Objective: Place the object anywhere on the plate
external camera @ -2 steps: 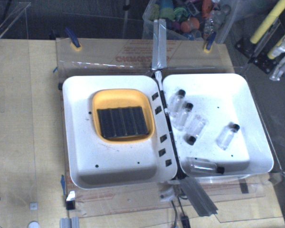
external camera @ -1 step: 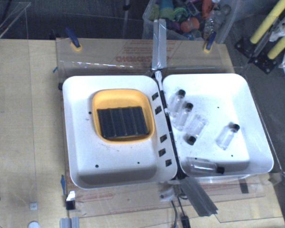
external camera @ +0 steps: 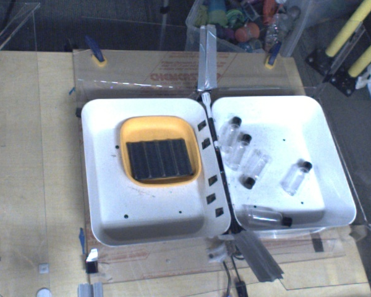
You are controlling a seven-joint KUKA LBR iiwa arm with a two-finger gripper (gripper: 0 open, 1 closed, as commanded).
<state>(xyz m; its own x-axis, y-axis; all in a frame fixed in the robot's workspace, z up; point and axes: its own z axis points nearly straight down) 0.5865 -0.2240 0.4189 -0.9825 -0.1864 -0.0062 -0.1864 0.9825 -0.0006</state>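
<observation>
End effector state cannot tell | yellow plate (external camera: 157, 124) mid left bin (external camera: 105, 203), margins free | vials (external camera: 295, 177) scattered in right bin (external camera: 309, 122)

Two shallow white plastic bins (external camera: 105, 166) are sitting side by side on a pale wooden bench (external camera: 31, 166). Behind them, a clear plastic tub of colourful toys (external camera: 247, 11) is standing, with yellow foam tubes (external camera: 355, 23) leaning nearby.

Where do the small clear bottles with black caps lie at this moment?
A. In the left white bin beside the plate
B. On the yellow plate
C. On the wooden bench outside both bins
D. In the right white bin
D: the small clear bottles with black caps lie scattered in the right white bin, while the yellow plate sits in the left white bin.
</observation>
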